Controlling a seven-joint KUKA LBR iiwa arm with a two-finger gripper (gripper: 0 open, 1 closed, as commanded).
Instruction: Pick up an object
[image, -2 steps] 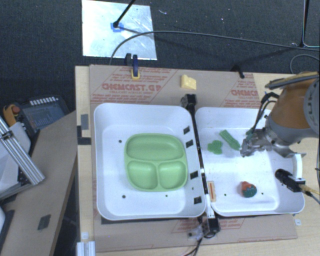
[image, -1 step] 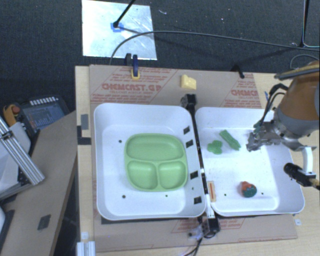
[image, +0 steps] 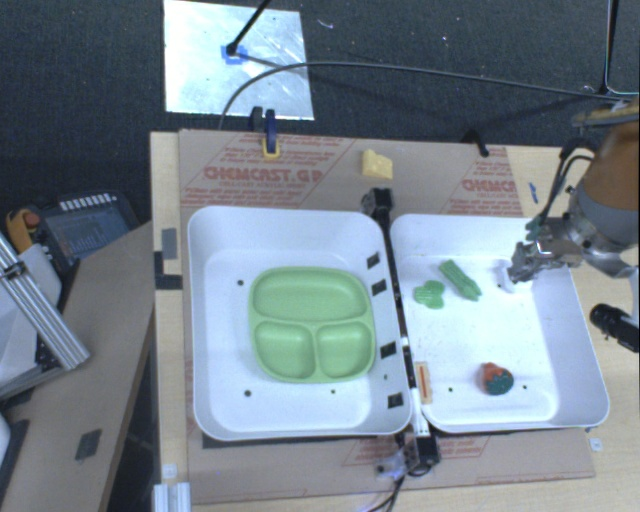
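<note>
Left bin (image: 215, 240): green divided tray (image: 310, 325). Right bin (image: 570, 330): green block (image: 460, 279), green piece (image: 430, 294), orange-teal object (image: 496, 379). Gripper (image: 519, 266) over right bin; finger state indeterminate.

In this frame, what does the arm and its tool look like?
The arm enters from the right: a rounded grey body with an orange band above the wrist. A dark cable loops along its left side. The tool is a small, dark grey metal assembly, blurred, sitting over the right bin. No markings are legible.
</note>
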